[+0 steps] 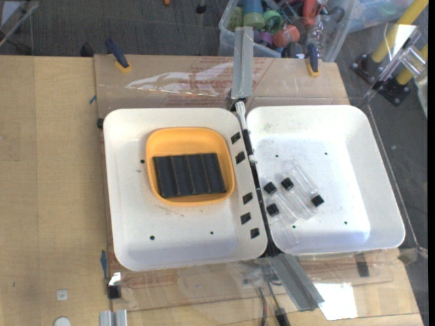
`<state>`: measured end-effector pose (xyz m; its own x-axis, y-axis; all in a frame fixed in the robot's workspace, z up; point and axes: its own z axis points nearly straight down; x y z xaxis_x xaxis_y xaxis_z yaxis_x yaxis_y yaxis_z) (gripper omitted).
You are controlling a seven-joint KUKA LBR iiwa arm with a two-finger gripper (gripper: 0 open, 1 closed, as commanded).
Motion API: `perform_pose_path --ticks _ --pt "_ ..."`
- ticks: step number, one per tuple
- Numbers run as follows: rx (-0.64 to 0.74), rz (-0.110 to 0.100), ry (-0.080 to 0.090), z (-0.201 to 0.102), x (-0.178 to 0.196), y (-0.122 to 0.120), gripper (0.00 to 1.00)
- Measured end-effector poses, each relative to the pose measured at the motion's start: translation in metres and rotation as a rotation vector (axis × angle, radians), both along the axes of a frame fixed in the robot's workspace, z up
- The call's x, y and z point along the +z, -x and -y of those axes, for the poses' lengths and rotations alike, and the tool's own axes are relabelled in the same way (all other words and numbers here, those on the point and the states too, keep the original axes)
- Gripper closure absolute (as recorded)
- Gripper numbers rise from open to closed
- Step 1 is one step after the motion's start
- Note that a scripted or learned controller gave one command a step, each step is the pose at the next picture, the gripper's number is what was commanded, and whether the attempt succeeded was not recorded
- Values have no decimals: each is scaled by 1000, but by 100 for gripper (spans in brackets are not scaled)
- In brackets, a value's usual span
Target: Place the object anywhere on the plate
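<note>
Past the grey metal bar at the bench's near edge, the left shallow white bin holds an orange rounded-square plate. A dark ribbed rectangular block lies flat on it, so placement looks done. How the gripper's jaws stand cannot be told.

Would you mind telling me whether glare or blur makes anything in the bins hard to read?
Camera view: light is even and soft, shadows faint. The yellow plate and the dark ridged block on it read sharply. The clear object in the right bin nearly vanishes against the white; only its black markers stand out.
</note>
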<state>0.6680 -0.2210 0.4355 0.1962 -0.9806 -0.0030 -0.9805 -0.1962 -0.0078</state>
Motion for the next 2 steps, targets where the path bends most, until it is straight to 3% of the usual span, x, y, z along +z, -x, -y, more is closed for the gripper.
perform_pose_path --ticks 2 --pt "705 1 5 -14 -1 0 100"
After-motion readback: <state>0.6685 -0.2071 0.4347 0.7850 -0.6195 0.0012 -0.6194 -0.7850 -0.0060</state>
